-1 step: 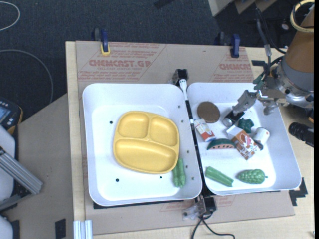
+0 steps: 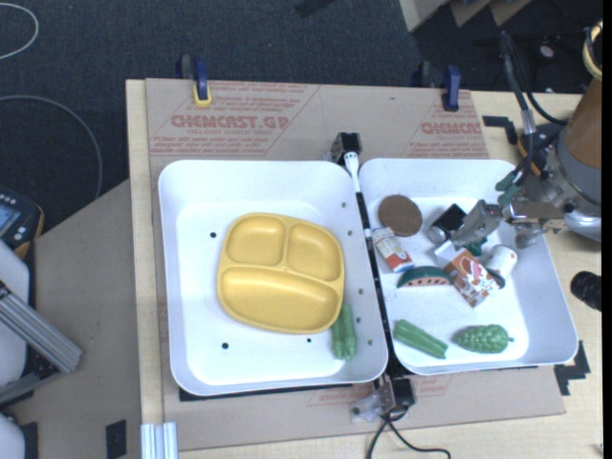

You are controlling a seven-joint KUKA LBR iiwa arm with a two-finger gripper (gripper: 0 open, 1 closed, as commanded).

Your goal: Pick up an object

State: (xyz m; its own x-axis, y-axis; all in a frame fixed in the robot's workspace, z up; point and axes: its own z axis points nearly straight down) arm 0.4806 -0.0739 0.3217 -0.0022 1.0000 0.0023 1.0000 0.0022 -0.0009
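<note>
Hovering over the right bin (image 2: 547, 325), the gripper (image 2: 475, 226) has its fingers spread, nothing between them. Small carton (image 2: 472, 275) lies just at its 6 o'clock (touching a watermelon slice (image 2: 425, 277)); yellow tray (image 2: 281, 272) fills the left bin (image 2: 182, 285).

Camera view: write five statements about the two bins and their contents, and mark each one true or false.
1. The yellow divided plate lies in the left bin. True.
2. The brown disc lies in the left bin. False: it lies in the right bin, near the divider between the bins.
3. A green pickle rests in the left bin, at the plate's lower right corner. True.
4. The watermelon slice sits on the yellow plate. False: it lies on the right bin's floor.
5. The gripper is over the left bin. False: it is over the right bin, above the cluster of small items.
</note>
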